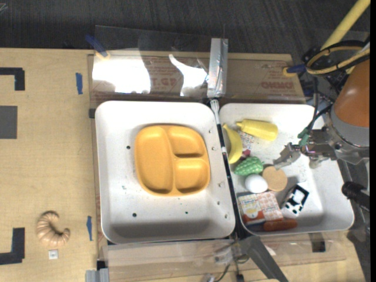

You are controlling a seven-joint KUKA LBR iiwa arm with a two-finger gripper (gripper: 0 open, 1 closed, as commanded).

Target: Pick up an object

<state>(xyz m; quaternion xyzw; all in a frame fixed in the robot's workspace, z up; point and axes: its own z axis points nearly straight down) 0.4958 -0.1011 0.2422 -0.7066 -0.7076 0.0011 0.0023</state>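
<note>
From above, the tan desk point(41, 157) fills the left of the frame, with black and blue tape marks and a croissant point(53, 228) at lower left. Dark carpet point(176, 7) runs across the top. Centre frame, the left bin point(111, 204) carries a yellow divided plate point(172, 158). The right bin point(329, 207) holds a yellow bottle point(258, 128), a banana point(233, 145), a green bumpy fruit point(249, 166), a white egg point(255, 184), a tan disc point(275, 178), a printed box point(258, 206) and a black-and-white block point(296, 198). The arm comes in at right, its pincer point(289, 155) low above the bin just beside the disc; whether the fingers are apart or together, I cannot tell.
</note>
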